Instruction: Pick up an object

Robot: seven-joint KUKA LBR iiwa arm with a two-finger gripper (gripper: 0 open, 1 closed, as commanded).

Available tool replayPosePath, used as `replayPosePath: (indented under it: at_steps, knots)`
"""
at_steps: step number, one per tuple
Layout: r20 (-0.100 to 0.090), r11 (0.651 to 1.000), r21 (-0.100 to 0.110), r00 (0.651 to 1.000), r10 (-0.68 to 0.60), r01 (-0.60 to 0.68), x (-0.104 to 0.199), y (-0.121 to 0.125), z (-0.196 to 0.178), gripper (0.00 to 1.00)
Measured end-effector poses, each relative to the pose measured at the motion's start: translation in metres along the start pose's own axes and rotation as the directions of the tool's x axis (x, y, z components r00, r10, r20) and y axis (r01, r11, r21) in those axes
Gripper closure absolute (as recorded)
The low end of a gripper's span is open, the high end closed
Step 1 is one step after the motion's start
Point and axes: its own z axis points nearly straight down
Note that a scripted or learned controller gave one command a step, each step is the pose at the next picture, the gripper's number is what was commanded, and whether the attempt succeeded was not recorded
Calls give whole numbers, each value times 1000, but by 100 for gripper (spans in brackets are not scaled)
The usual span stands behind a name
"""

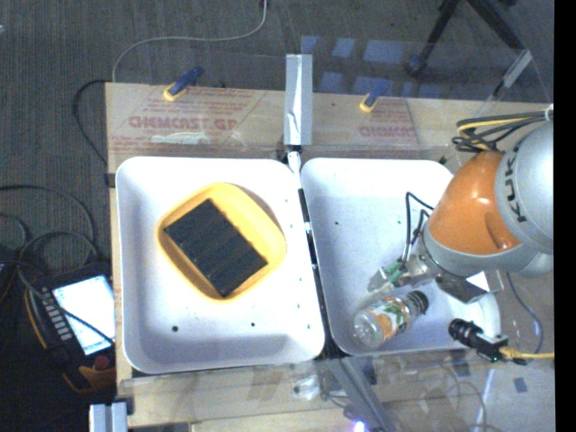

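A clear plastic bottle with an orange label and a dark cap lies on its side near the front of the right bin. My gripper hangs just above and behind the bottle, at its cap end, under the orange band of the arm. Nothing shows in its grasp. In the left bin a yellow dish sits at the middle, with a black ribbed slab resting in it.
A narrow divider separates the two bins. The arm's bulk covers the right bin's far right side. Cardboard with two clamps lies behind the bins, and a tablet sits off the bench at the left.
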Motion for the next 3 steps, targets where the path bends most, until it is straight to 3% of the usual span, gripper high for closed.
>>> replayPosePath:
  at_steps: [1, 2, 3]
  knots:
    - [1, 997, 19, 997, 73, -73, 16, 59, -202, 100]
    - [1, 997, 19, 997, 73, -73, 16, 59, -202, 0]
    - [-1, 994, 23, 994, 107, -107, 10, 7, -139, 0]
